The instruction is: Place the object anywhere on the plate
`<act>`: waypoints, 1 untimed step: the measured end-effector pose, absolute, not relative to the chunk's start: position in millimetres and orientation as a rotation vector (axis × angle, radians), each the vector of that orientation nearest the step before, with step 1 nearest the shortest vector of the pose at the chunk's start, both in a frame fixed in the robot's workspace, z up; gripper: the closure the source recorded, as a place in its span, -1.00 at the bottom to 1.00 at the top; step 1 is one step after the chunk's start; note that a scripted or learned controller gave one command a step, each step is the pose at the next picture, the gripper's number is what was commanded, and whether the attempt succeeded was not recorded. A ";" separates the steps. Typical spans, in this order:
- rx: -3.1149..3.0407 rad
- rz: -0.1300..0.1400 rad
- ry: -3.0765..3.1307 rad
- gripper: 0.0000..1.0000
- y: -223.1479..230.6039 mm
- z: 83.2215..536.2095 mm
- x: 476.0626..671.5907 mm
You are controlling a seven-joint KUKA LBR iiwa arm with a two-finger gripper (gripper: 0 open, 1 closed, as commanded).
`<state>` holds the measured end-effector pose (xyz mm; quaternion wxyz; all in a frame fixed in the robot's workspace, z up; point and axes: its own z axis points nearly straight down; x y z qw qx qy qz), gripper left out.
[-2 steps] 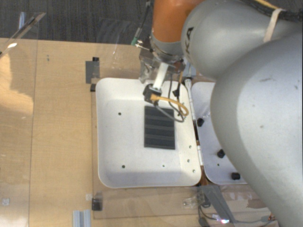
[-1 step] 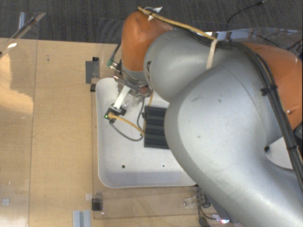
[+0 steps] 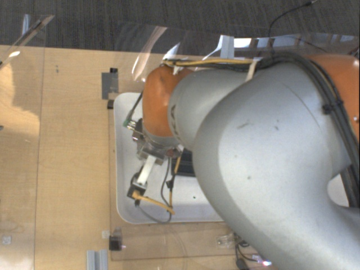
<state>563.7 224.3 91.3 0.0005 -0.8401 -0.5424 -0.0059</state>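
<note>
The grey arm with its orange band reaches in from the right and covers most of the bench. Its wrist hangs over the left part of a white bin. The gripper sits under the wrist flange, pointing down into the bin, and the wrist blocks my view of its tips. The arm's bulk hides whatever lies in the bin beneath it and to the right.
Bare white floor of the bin runs along its left wall and front-left corner. Wooden bench top stretches to the left. Small black brackets stand at the bin's left corners. A clear shield rises at the back.
</note>
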 end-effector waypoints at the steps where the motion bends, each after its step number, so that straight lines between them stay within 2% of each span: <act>1: -2.150 -0.022 -2.301 1.00 234.0 91.6 550.8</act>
